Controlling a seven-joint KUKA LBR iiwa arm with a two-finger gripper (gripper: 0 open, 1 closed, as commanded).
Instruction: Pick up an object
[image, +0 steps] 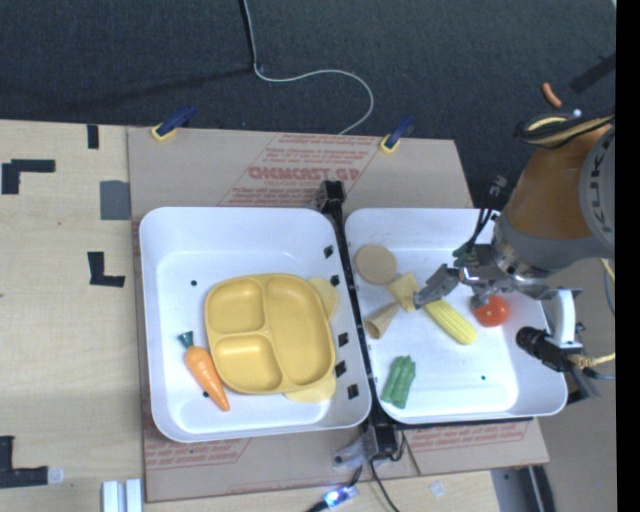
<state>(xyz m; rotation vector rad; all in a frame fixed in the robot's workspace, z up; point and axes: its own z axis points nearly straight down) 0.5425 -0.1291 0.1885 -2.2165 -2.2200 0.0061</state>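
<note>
So the arm comes in from the right and its gripper (440, 288) sits low over the right bin (500, 400), just above the left end of the toy corn cob (452, 322). From this angle I honestly can't tell how the gripper is set, it's just a dark shape. Nothing is visibly held in it.

The corn looks like the likeliest target. It lies flat on the bin floor, slanted, with one end up by the gripper and the other pointing down-right. A red tomato (490, 312) sits just beside it on the right, partly under the wrist.

My guess on handling: it's hollow plastic play food, so light and stiff, but smooth and rounded, meaning it can squirt out of a pinch if grabbed near the tapered tip. I'd take it across the middle, squeezing the short way over the cob, not along its length. The kernel bumps might help grip a bit.

Other stuff in that bin: a tan round piece (376, 263), a pale wedge (403, 291), a little cone (381, 320) and a green veggie (399, 381) near the front. Left bin (165, 300) has a yellow divided plate (268, 332) and a carrot (207, 372) beside it.

Crowding around the corn is the main risk, I think.
</note>
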